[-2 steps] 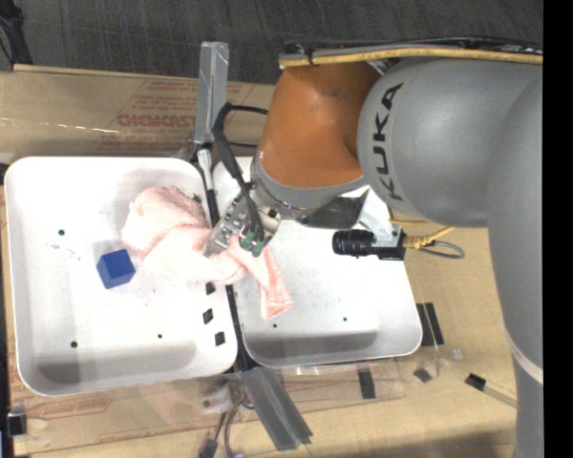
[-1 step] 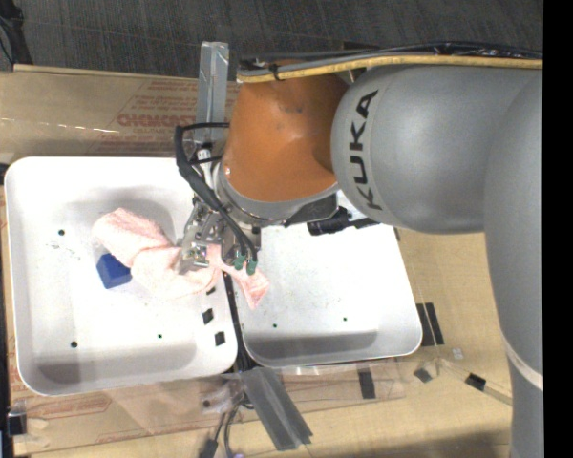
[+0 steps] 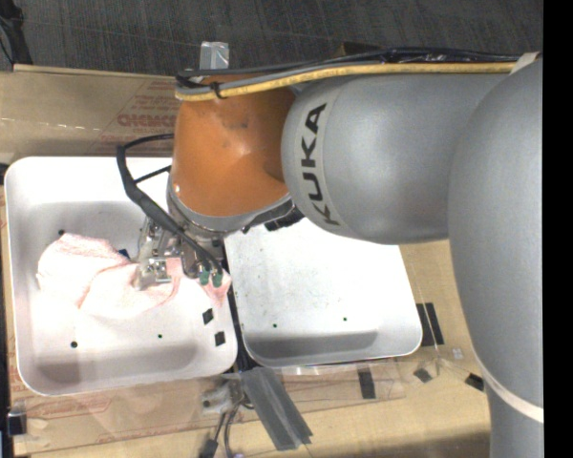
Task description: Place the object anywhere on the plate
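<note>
A crumpled pale pink cloth (image 3: 95,273) lies in the left white bin (image 3: 38,370), spread across its middle. My gripper (image 3: 156,267) reaches down from under the orange wrist band and sits at the cloth's right edge, its metal tip touching or just above the fabric. The wrist hides the far right part of the left bin. I cannot make out a plate under the cloth or beside it.
The right white bin (image 3: 325,303) sits beside the left one, partly covered by the big grey arm (image 3: 411,151). Black cables (image 3: 134,184) loop over the left bin's back right. Cardboard (image 3: 76,113) lies behind the bins.
</note>
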Robot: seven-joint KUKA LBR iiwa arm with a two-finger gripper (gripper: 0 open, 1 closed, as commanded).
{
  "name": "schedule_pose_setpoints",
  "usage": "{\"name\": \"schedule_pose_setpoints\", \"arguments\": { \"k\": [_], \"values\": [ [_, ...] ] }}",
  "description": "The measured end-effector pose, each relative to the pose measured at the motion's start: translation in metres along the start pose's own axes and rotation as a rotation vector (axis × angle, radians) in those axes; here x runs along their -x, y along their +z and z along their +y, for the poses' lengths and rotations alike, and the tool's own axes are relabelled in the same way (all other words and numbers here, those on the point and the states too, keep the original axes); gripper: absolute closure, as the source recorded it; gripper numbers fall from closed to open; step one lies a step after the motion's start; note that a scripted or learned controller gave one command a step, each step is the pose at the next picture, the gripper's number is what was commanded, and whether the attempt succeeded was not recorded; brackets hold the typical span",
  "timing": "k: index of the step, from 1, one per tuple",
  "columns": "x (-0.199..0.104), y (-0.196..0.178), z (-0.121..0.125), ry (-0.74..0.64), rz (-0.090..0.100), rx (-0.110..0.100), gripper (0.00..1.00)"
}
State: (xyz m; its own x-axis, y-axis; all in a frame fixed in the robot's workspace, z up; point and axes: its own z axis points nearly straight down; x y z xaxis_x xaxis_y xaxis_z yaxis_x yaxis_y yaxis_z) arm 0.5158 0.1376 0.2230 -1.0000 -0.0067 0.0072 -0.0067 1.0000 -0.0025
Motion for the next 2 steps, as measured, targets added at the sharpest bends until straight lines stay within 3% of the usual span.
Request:
{"name": "schedule_pose_setpoints", "arguments": {
  "k": [1, 2],
  "values": [
    [-0.0097, -0.0061, 0.0459, -0.001, -0.003, 0.0, 1.0],
    [-0.0096, -0.0063, 0.0458, -0.001, -0.004, 0.001, 0.0]
  ]
}}
